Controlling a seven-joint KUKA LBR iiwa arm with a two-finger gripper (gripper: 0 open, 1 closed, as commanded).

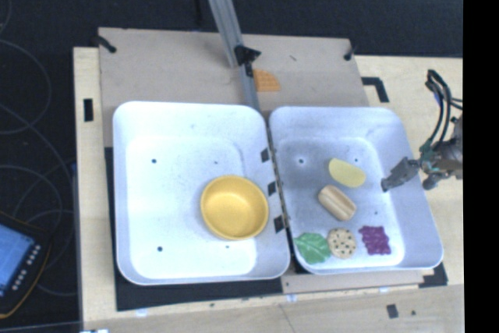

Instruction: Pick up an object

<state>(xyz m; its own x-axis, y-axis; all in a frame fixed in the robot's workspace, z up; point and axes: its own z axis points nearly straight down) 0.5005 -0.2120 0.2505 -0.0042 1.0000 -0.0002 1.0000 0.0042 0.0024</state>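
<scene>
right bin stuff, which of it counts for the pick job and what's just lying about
Candidates to pick, right bin:
- pale yellow piece
- bread roll
- green leaf
- cookie
- purple grapes
- gripper at the bin's right wall

Lying about:
- yellow bowl in the left bin
- handheld screen at bottom left

Glossy yellow plastic bowl (234, 207); scuffed matt white plastic bins (140, 168); pale wooden bench (90, 191); metal rail (218, 0) at twelve o'clock.

Even, bright overhead light is cast; the white bins (195, 121) are nearly washed out, shadows are faint, and detail is perhaps slightly blurred.
</scene>
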